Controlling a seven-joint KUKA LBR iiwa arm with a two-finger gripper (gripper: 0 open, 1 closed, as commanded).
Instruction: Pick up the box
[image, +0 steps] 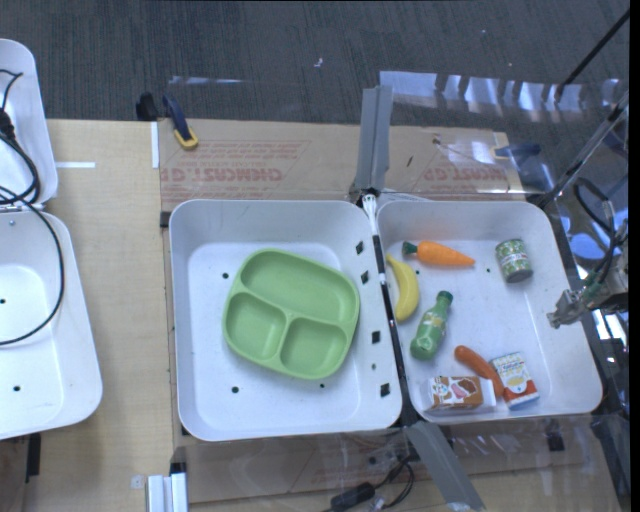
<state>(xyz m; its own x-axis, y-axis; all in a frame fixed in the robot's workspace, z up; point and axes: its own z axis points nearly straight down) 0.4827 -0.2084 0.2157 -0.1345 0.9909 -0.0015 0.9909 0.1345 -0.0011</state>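
Boxes are lying at the right bin's (560, 405) near edge: one box (461, 393) flat, the other box (514, 379) just beside it, an orange sausage-like piece (476, 363) touching between. Gripper (566, 309) seems to be hanging over the bin's right rim, well apart from both; whether its pincer is wide or closed I cannot tell.

End effector (572, 305) at right bin rim: small, blurred, finger state unreadable. Box (514, 380) print too small.
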